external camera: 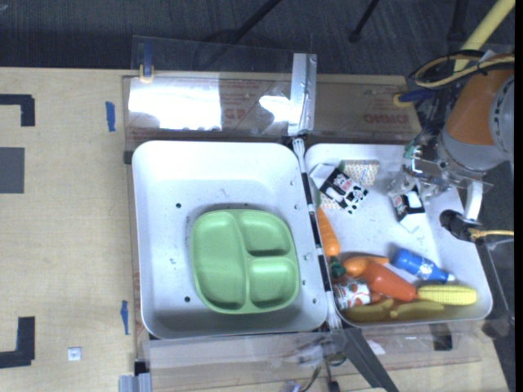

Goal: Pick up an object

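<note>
Near the upper right corner of the right bin (482,288), the tool (411,193) is seen, hung low from the grey arm (482,129) with its orange band. Whether its fingers are spread or closed cannot be told, and nothing can be made out between them. A small dark and white piece lies right at the tool's tip, and it cannot be told whether it belongs to the tool.

Several objects are held in the right bin. A black-and-white patterned box (343,189) lies at the upper left, well apart from the tool. A carrot (328,231) is laid along the left wall, below the box. Along the bottom edge a cluster is gathered: an orange toy (378,274), a blue bottle (418,265) just beside it, a yellow corn cob (446,296) below the bottle, and a small red-and-white packet (350,291) at the lower left. These are touching or nearly touching one another.

A green divided plate (243,259) is placed in the left bin (155,170), toward its lower middle. Both bins are set side by side on the counter (57,219), and clear panels (216,92) stand behind them.
</note>
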Tool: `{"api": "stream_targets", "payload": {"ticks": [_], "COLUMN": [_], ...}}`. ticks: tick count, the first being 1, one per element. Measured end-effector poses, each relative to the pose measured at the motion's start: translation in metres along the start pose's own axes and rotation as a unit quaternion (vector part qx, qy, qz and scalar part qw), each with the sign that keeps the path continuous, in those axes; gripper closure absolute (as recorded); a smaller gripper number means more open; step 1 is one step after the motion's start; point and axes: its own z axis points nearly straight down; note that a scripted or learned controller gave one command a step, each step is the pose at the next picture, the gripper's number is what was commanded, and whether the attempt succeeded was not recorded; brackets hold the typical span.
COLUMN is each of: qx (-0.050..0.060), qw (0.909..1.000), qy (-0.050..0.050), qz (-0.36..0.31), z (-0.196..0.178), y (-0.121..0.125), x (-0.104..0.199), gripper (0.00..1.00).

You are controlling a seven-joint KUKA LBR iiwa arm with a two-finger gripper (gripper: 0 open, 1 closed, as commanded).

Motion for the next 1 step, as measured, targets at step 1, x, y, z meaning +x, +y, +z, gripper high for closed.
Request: {"api": "stream_targets", "payload": {"ticks": [1], "qx": [0.002], "qw": [0.9998], "qy": [-0.001], "qz": [0.022], "z": [-0.1027], "y": [-0.0533], "x": [0.0180], "gripper": [1.00]}}
